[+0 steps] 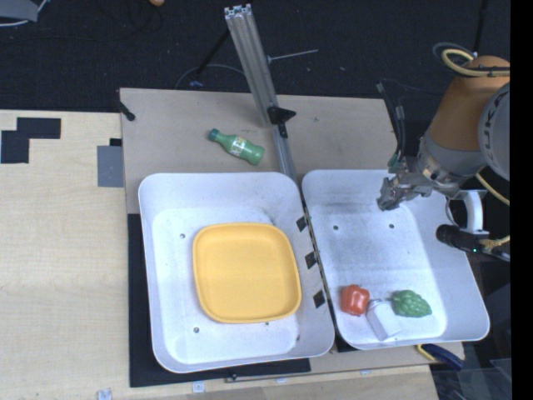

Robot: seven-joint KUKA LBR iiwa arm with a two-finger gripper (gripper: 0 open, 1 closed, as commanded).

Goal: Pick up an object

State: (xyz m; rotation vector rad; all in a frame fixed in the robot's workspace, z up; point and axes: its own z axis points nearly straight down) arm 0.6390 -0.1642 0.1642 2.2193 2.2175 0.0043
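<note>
In the right-hand shallow white bin [366, 248], near its front edge: a glossy red bell pepper [355, 300], a small white block [383, 321] and a knobbly green leafy vegetable [410, 304], clustered together. Gripper [391, 197] hangs over the bin's far side, well apart from them; pincer state cannot be told. Left bin [166, 223] holds a square yellow plastic plate [246, 272]. Green bottle [236, 147] lies on the bench, label unreadable

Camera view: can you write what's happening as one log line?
end effector: above right bin, far end | red pepper, green toy: near end, untouched | yellow plate: left bin
</note>
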